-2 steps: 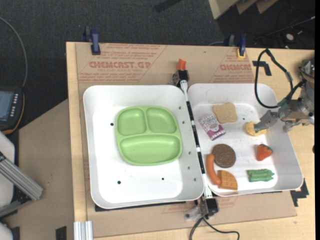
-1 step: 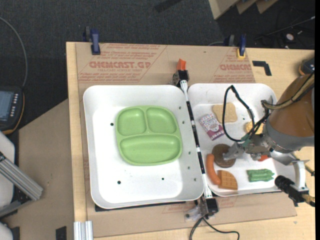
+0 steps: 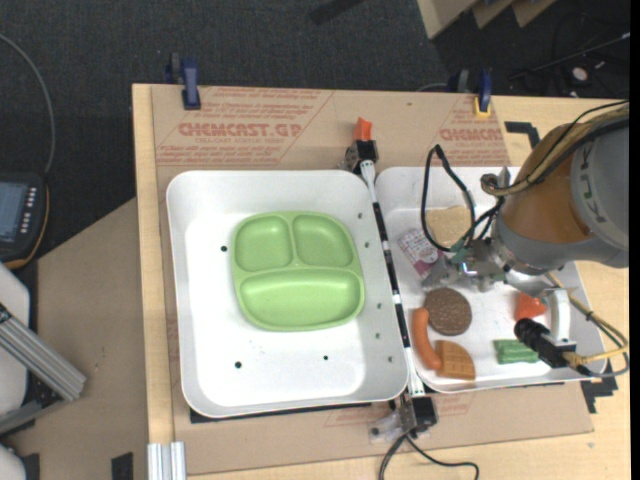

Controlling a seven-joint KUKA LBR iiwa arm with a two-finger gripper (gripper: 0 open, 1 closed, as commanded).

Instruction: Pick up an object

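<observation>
A brown round patty [image 3: 449, 310] lies flat in the right bin [image 3: 570, 373], just beside an orange sausage [image 3: 424, 338] running lengthwise near the divider. The hand [image 3: 468, 264] hovers close above; its spread cannot be told.

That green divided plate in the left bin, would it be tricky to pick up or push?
The green plate looks stiff and light, like moulded plastic. Lying flat, it would probably slide rather than tip. Its low rounded rim may give fingers little to pinch.
</observation>
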